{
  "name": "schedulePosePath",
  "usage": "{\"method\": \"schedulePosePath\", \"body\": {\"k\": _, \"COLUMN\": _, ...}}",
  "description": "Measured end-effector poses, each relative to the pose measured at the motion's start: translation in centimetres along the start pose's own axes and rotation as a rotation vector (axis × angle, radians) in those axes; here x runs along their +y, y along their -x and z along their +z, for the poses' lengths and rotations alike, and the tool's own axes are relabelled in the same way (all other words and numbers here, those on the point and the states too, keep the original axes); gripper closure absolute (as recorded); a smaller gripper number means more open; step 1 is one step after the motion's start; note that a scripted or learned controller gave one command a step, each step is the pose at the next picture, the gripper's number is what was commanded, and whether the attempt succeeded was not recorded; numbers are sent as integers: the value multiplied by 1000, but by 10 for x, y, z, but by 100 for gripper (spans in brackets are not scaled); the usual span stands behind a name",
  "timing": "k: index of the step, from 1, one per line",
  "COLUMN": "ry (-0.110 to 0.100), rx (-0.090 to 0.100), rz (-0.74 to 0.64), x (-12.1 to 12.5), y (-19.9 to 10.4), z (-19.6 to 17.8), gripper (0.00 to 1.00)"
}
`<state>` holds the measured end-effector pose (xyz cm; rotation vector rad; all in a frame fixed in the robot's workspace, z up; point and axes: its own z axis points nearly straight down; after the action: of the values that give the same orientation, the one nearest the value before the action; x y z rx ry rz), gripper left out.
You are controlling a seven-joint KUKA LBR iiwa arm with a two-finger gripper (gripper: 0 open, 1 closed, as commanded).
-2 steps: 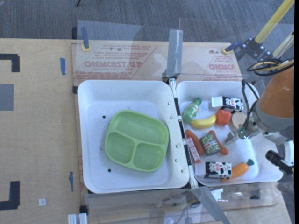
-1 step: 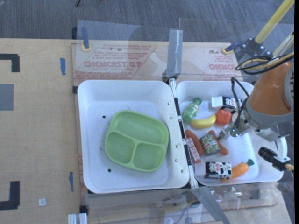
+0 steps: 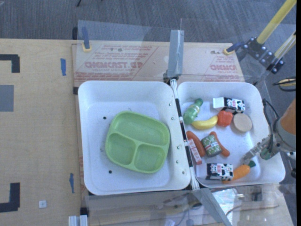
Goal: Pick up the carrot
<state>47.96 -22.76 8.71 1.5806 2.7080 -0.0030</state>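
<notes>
The carrot (image 3: 241, 172) is a small orange toy with a green top. It lies near the front right corner of the right bin (image 3: 273, 173), with its green end pointing up and to the right. My gripper (image 3: 258, 150) comes in from the right edge and hangs just above and to the right of the carrot's green end. Nothing shows as held in it.
The right bin also holds a black-and-white carton (image 3: 219, 171) just left of the carrot, a green can (image 3: 211, 145), a red sausage (image 3: 195, 144), a banana (image 3: 205, 123), a green bottle (image 3: 193, 110), a tan disc (image 3: 242, 123) and another carton (image 3: 229, 103). A green divided plate (image 3: 137, 141) lies in the left bin (image 3: 94, 102).
</notes>
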Motion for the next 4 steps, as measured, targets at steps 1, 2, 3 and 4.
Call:
{"method": "schedulePosePath", "body": {"k": 1, "ry": 1, "rx": 0, "rz": -63, "x": 1, "y": 0, "z": 0, "gripper": 0}}
{"method": "schedulePosePath", "body": {"k": 2, "ry": -1, "rx": 7, "rz": -171, "x": 1, "y": -3, "z": -50, "gripper": 0}}
{"method": "schedulePosePath", "body": {"k": 3, "ry": 3, "rx": 6, "rz": -515, "x": 3, "y": -3, "z": 0, "gripper": 0}}
{"method": "schedulePosePath", "body": {"k": 4, "ry": 6, "rx": 6, "rz": -511, "x": 3, "y": -3, "z": -8, "gripper": 100}}
